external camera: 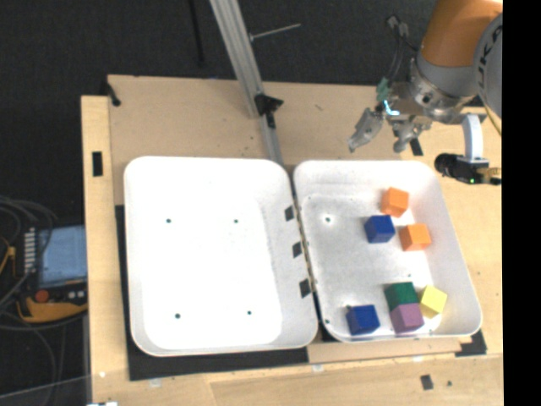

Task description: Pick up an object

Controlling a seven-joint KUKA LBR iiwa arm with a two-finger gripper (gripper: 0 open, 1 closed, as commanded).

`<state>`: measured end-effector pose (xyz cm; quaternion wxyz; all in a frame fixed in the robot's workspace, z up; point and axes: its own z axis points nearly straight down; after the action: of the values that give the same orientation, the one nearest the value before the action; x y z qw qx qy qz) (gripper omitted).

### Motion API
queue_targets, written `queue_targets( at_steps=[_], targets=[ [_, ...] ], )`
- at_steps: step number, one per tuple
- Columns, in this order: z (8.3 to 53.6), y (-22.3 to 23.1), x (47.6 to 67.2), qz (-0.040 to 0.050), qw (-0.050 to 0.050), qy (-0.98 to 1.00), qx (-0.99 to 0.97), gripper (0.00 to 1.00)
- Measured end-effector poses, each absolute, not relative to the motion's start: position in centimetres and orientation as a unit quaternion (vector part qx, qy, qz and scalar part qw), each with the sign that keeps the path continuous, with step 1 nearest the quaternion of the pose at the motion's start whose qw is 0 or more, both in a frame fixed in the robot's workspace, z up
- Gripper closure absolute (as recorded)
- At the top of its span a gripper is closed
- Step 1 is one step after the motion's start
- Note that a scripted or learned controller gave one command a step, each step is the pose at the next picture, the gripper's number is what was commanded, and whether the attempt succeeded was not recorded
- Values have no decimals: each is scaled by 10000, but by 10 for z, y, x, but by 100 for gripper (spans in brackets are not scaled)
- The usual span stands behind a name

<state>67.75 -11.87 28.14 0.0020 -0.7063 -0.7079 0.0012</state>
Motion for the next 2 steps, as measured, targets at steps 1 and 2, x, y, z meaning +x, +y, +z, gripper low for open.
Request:
queue_targets(
  at_steps=[1,2],
  targets=[
    [285,-120,678,9,-10,-7084,-7058,0],
    [224,-128,676,27,7,-7065,-7077,0]
  ],
)
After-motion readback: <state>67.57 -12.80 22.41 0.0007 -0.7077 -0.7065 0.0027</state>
